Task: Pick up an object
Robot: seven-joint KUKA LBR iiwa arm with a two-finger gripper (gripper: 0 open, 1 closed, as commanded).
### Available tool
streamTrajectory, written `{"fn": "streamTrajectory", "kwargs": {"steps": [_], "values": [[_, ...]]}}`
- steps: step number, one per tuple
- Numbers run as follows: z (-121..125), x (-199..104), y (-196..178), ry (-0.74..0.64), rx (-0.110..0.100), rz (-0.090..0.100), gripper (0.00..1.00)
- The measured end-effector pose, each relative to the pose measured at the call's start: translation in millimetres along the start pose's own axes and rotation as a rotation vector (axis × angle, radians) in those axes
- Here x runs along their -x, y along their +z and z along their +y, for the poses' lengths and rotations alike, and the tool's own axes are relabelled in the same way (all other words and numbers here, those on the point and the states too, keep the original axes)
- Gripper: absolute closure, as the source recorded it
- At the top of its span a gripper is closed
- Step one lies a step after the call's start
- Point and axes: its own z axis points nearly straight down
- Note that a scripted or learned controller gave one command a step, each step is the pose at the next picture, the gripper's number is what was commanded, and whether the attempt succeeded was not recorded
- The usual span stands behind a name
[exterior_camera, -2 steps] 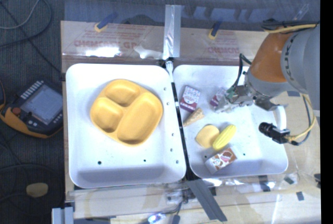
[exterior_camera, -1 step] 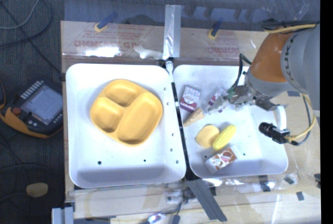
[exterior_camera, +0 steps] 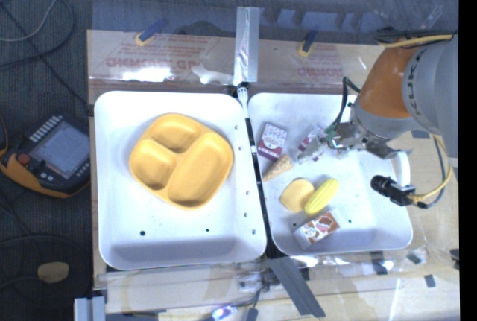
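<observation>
A: How is the table (exterior_camera: 104, 59) laid out, taken from the largest thing down?

B: Two white bins are set side by side. The left bin (exterior_camera: 119, 237) is occupied by a yellow three-compartment plate (exterior_camera: 180, 158), probably kept apart as the drop-off side. The right bin (exterior_camera: 387, 230) is loaded with the small pickable items: a yellow corn cob (exterior_camera: 321, 195) touching a yellow block (exterior_camera: 296, 194), a brown-and-white packet (exterior_camera: 317, 229) near the front wall, a small pink carton (exterior_camera: 273, 139) and a waffle cone (exterior_camera: 276, 167) by the left wall.

A: And the pincer?

B: The pincer (exterior_camera: 322, 142) is lowered into the right bin's back part, near a crumpled wrapper (exterior_camera: 310, 144). Whether it is spread or pinching anything cannot be told; nothing is seen held.
</observation>
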Motion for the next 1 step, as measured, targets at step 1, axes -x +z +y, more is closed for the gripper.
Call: {"fn": "streamTrajectory", "kwargs": {"steps": [1], "values": [[0.0,0.0,0.0,0.000,0.000,0.000,0.00]]}}
